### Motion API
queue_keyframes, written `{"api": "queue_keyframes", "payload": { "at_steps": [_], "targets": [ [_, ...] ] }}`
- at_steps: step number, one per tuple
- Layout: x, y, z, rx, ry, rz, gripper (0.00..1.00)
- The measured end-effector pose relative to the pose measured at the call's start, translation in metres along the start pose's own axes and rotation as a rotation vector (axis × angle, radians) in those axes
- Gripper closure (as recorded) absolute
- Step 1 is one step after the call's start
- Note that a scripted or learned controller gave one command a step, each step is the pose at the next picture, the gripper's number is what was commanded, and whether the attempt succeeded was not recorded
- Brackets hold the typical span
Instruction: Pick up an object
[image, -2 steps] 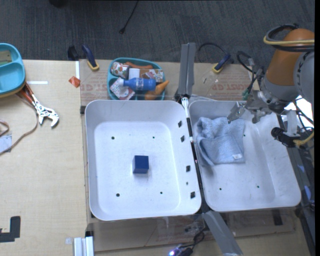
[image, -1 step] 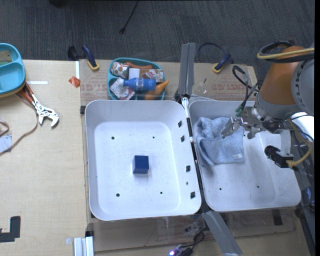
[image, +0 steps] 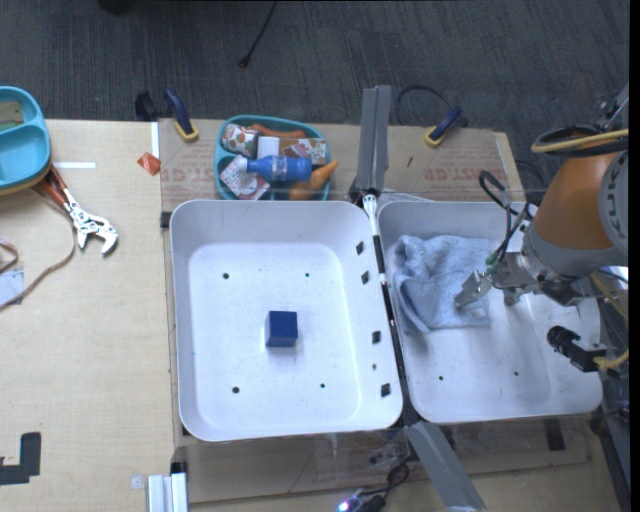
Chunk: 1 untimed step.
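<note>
Over in the right bin our hand is low down at the edge of the crumpled grey towel, the orange-banded arm reaching in from the right. We honestly can't tell whether the hand is spread or pressed together — it's a small pale blur against the cloth — and we don't see any fabric between its tips, so we wouldn't call this a grab yet.

The towel sits in the upper left part of that bin, bunched against the wall next to the divider. The other candidate is the blue cube, alone near the middle of the left bin, well apart from the hand.

Since we're already at the towel, that looks like the target. Our take on doing it well: aim for a raised fold or ridge rather than a flat patch, since flat cloth tends to slip out. Come straight down, close fully, then lift slowly and watch whether the cloth comes up with us.

One risk — the towel is close to the bin wall, so a sideways drift could bump the rim.
</note>
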<state>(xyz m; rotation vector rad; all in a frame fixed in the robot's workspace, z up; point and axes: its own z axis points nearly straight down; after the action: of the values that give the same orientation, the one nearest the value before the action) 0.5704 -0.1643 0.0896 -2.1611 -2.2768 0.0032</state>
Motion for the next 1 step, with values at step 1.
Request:
{"api": "queue_keyframes", "payload": {
  "at_steps": [1],
  "targets": [
    [0.0377,0.0271,-0.0004,-0.002,-0.001,-0.067,0.00]
  ]
}}
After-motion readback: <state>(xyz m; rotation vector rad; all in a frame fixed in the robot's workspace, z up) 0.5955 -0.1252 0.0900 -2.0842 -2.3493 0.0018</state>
